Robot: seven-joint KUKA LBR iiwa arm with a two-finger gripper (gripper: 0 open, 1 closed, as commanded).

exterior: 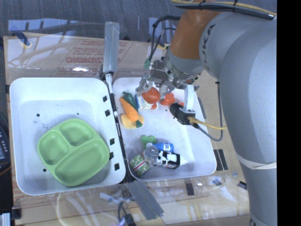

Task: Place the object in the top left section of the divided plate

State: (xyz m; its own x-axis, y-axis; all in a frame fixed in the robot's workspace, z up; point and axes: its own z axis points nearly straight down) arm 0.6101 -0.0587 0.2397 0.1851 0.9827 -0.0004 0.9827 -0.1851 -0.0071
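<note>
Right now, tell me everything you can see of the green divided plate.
The green divided plate is a rounded, matte piece that looks like plastic, pale green all over. Raised ridges split it into three sections: two smaller ones toward the top of the view and one larger one below. All three sections hold nothing. It lies flat and right side up on the floor of the left white bin, toward the near right part, close to the wall shared with the other bin. Only the bin touches it.
</note>
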